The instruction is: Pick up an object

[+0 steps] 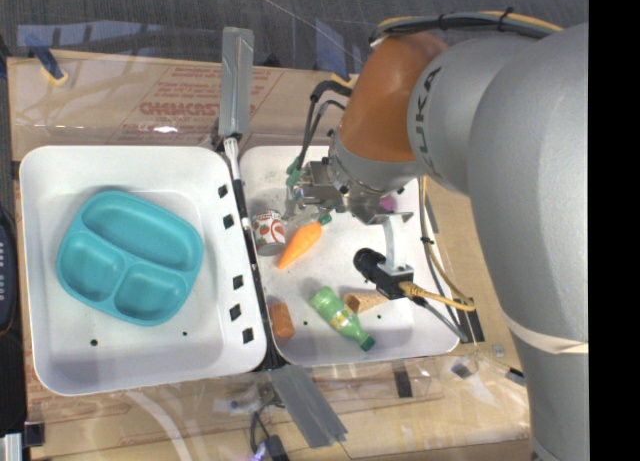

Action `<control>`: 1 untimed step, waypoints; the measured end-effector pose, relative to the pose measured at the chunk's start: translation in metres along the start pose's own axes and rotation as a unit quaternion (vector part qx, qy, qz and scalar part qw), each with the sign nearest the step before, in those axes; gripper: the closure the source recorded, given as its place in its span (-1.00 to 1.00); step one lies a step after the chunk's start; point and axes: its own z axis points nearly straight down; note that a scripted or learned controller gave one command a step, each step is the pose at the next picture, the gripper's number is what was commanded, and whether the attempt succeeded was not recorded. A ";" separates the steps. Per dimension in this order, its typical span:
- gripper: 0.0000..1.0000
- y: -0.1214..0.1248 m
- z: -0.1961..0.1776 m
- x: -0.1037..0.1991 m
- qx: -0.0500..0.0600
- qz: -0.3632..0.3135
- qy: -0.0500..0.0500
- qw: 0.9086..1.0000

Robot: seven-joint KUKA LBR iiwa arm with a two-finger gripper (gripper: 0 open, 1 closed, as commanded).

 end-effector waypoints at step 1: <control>1.00 0.015 0.116 -0.097 0.002 0.075 -0.001 0.997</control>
